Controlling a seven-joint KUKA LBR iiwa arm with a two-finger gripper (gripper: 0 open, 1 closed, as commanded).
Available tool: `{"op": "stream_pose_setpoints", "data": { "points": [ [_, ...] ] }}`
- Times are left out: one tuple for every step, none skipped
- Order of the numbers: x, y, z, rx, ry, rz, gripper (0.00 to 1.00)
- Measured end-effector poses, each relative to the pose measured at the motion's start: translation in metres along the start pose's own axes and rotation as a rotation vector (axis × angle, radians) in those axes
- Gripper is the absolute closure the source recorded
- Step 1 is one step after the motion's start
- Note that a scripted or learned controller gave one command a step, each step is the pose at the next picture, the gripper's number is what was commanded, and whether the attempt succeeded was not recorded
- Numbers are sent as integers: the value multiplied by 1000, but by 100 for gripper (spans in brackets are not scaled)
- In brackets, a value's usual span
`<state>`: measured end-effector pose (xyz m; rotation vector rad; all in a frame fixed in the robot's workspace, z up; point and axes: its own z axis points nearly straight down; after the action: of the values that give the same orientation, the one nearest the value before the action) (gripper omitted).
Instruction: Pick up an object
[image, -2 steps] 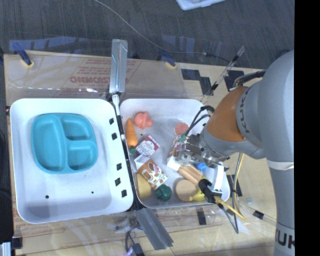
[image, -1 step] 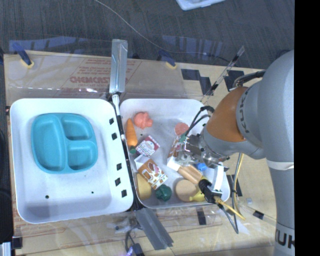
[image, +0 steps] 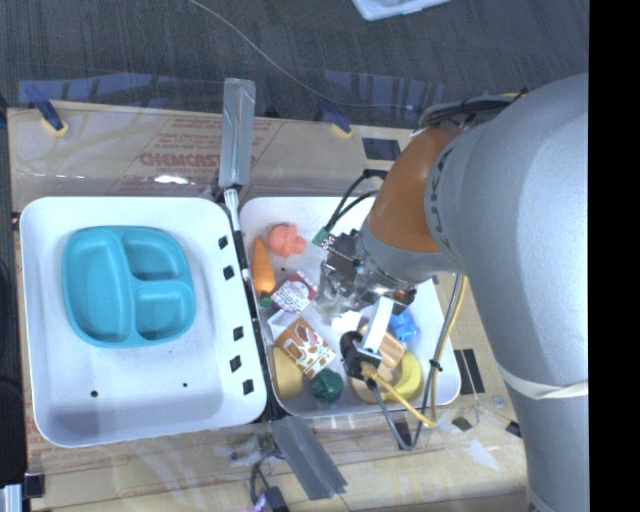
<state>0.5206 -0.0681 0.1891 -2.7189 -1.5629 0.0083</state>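
We see the grey arm (image: 520, 230) filling the right side of the view, its orange band (image: 405, 200) sitting above the wrist as it reaches down into the right bin (image: 452, 378). Beside it, the left bin (image: 50, 400) carries a blue divided tray (image: 128, 284) with three compartments, lying flat toward the bin's upper left. Behind both bins we make out a clear plastic sheet (image: 130, 150) over the bench, printed in red with lettering that reads roughly as "CHEMCAST", though glare blurs part of it. The gripper (image: 345, 295) hangs low over the middle of the right bin, among the clutter; we cannot tell how it is set. Around it lie the objects to be picked: a yellow ring-shaped piece (image: 405, 375) at the lower right, a small brown printed carton (image: 307, 346) tilted at the lower left with writing too small to read, an orange carrot (image: 262, 266) along the left wall, a pink lumpy toy (image: 285, 240) just above it, a red-and-white packet (image: 293, 296) near the carrot, a blue piece (image: 403, 327) at the right, and a dark green ball (image: 326, 387) touching the carton's lower edge.
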Motion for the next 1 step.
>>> {"op": "stream_pose_setpoints", "data": {
  "points": [
    [-36,20,-16,0,-2,-246,0]
  ]
}}
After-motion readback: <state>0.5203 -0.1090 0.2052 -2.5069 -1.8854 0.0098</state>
